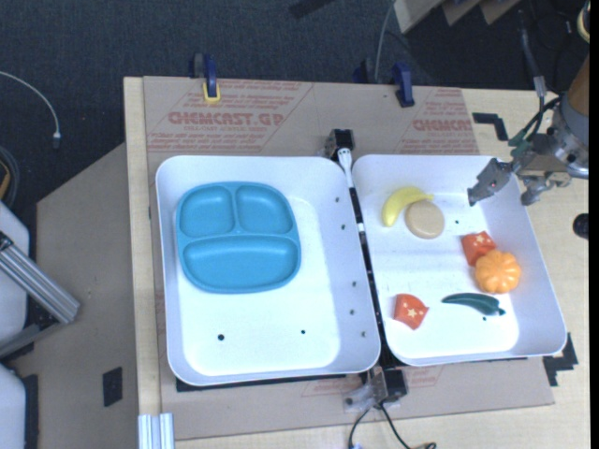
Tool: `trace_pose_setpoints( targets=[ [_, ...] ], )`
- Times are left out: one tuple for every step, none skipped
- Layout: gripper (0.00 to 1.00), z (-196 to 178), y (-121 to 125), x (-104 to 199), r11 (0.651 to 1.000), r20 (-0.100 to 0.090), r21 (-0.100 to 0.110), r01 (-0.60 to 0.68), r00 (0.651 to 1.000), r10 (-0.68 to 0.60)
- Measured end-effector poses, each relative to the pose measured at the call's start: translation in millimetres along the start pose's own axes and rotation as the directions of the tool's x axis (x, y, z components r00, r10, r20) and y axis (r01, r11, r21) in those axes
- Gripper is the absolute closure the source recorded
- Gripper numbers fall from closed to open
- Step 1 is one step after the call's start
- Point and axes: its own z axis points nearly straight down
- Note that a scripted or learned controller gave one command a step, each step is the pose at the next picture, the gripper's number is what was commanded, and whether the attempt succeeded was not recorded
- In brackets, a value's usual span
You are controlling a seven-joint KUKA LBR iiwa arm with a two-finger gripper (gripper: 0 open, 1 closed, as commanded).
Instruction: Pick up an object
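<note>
The right bin [533, 330] holds several small items: a yellow banana [401, 202] touching a tan round disc [426, 221], a red chunk [477, 244] just above an orange pumpkin [497, 271], a dark green pepper [473, 302] and a red piece [410, 311]. My gripper [510, 189] hovers over the bin's upper right part, right of the banana and above the red chunk. Its two fingers [482, 185] are spread apart and open, with nothing between them.
The left bin [187, 344] holds a blue divided plate [239, 237] in its upper left part. A black hinge strip [360, 241] runs between the two bins. Blue clamps [209, 73] sit at the board's far edge.
</note>
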Motion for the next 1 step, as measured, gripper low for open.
trace_pose_setpoints(
  targets=[
    [0.00, -5.7, 2.1, 0.4, 1.000, 0.002, -0.011, 0.003, 1.000, -0.003]
  ],
)
